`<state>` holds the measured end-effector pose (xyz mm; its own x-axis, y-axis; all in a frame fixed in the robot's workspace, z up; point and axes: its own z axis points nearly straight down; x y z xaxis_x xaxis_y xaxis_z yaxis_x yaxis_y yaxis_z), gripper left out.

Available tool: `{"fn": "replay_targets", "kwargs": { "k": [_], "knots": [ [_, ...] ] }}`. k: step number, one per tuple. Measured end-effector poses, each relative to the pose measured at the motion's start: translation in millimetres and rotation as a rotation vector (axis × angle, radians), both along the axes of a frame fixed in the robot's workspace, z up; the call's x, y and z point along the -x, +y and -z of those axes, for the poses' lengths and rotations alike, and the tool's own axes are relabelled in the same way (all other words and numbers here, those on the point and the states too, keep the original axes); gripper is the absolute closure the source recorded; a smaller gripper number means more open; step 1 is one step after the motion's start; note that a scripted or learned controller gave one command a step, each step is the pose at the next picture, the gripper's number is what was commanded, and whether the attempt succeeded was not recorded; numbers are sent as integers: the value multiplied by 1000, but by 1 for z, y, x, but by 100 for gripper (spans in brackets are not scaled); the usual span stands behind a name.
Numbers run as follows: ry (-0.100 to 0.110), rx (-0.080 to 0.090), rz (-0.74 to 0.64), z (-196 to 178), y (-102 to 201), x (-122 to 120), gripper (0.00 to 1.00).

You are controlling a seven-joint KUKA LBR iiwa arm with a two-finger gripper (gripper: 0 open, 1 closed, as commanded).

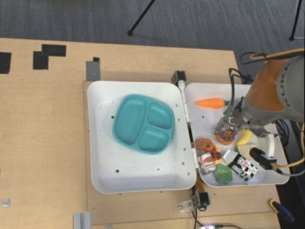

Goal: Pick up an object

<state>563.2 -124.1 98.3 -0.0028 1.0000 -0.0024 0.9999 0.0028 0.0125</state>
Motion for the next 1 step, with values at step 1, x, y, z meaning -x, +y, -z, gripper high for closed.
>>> {"fn": "replay_targets", "kwargs": {
  "k": [1],
  "knots": [
    [5,-2,-4,-131,40,-7,100]
  ]
}}
